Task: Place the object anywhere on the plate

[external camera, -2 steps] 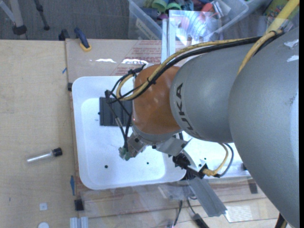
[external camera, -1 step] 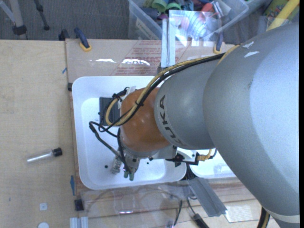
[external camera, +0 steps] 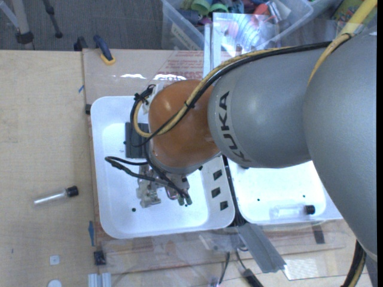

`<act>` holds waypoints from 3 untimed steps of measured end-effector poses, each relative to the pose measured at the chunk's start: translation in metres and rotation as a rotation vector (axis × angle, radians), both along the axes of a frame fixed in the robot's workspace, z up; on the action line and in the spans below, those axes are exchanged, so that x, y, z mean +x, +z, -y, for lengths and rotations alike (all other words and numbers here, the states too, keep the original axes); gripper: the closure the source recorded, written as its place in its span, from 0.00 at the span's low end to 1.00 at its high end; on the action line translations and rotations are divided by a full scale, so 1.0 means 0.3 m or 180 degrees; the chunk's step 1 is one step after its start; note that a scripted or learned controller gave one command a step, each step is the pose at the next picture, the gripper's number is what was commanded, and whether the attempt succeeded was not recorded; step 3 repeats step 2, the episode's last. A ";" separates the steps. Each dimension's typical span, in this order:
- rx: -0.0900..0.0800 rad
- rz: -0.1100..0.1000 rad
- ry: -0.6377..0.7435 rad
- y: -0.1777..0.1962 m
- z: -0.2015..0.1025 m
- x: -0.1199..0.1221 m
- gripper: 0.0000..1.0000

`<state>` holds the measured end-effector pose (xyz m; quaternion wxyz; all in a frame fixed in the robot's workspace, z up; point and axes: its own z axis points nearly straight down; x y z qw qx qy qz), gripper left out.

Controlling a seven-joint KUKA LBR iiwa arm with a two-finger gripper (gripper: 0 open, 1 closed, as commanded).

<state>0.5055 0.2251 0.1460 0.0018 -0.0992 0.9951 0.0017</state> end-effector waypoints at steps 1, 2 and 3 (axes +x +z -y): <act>-0.0002 0.0016 0.2086 0.100 -0.001 0.202 1.00; -0.0008 0.0023 0.5089 0.438 0.038 0.312 1.00; -0.0008 0.0023 0.5089 0.438 0.038 0.312 1.00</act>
